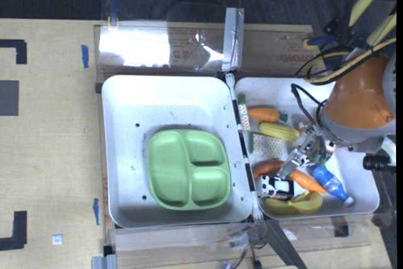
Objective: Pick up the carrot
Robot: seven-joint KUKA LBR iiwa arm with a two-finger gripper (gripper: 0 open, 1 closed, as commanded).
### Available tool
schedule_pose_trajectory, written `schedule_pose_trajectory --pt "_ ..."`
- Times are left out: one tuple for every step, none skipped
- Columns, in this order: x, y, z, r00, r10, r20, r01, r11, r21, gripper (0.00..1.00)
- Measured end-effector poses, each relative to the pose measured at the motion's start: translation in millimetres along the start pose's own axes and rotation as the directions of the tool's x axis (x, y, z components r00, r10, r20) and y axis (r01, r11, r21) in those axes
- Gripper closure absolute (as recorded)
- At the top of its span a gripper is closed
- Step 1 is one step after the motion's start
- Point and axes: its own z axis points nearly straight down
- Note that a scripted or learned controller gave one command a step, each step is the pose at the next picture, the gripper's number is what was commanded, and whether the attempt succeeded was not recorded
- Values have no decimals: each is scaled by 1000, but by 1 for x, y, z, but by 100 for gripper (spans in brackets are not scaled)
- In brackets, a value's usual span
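1. The gripper (pixel 301 155) is seen low in the right bin (pixel 371 198), at the end of the grey arm with the orange band (pixel 359 101). Whether the jaws are spread or pressed together cannot be told, because the metal parts are small and blurred among the objects.
2. A carrot (pixel 308 181) is found just below the jaws and slightly to the right, close enough that touching cannot be excluded. Its long axis runs diagonally, from upper left to lower right.
3. A second orange piece (pixel 263 114), perhaps also a carrot, is placed higher in the same bin, well apart from the jaws.
4. Around the near carrot, a blue bottle (pixel 330 184), a banana (pixel 293 203), a black-and-white toy (pixel 275 185) and a reddish item (pixel 267 167) are crowded together.
5. The green divided plate (pixel 187 168) is lying in the left bin (pixel 126 104).
6. The upper left end of the near carrot is partly covered by the gripper.
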Motion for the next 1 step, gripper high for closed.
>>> schedule_pose_trajectory --pt "-53 -95 -45 982 190 1 -190 982 2 0"
